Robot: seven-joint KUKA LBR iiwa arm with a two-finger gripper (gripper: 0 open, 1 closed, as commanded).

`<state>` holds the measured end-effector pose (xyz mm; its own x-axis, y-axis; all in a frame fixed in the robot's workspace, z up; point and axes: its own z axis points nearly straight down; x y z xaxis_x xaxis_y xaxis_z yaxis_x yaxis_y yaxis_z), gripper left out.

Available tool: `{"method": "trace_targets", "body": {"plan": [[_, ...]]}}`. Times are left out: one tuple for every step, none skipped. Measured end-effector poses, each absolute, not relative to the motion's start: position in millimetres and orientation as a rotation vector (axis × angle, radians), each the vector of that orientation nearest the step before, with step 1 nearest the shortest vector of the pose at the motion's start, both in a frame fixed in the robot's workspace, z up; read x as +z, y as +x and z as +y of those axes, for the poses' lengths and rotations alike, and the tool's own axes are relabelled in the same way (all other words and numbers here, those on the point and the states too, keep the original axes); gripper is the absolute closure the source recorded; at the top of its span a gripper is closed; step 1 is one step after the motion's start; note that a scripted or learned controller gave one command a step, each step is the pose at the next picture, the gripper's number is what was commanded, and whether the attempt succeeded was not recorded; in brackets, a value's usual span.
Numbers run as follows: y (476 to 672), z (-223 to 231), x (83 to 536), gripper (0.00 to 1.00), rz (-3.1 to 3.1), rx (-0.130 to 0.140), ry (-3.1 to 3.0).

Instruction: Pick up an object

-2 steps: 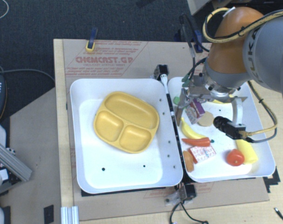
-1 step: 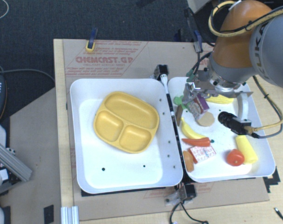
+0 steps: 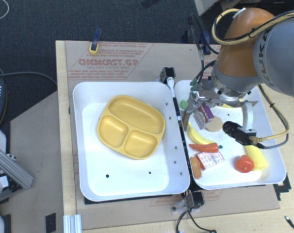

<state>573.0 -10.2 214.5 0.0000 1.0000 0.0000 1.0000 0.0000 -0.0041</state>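
My gripper (image 3: 198,111) hangs low over the back left part of the right bin (image 3: 273,171). Right under and beside it lie a purple packet (image 3: 205,114) and a beige round piece (image 3: 214,125); whether it touches either is unclear. A banana (image 3: 197,136) lies just in front of it, next to a small green piece (image 3: 184,104) near the bin's left wall. Further front lie a red pepper (image 3: 205,148), a red and white packet (image 3: 209,159), a small sausage (image 3: 196,167), a red tomato (image 3: 244,164) and a yellow piece (image 3: 256,158).
The left bin (image 3: 89,178) holds a yellow divided plate (image 3: 131,126) in its middle. A narrow rim with black clips separates the two bins. The arm's orange band and grey body loom over the right bin's back edge.
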Motion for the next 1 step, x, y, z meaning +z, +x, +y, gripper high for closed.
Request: {"method": "trace_targets", "body": {"plan": [[565.7, -17.0, 217.2, 1.00, -2.219, 0.003, -2.221]]}}
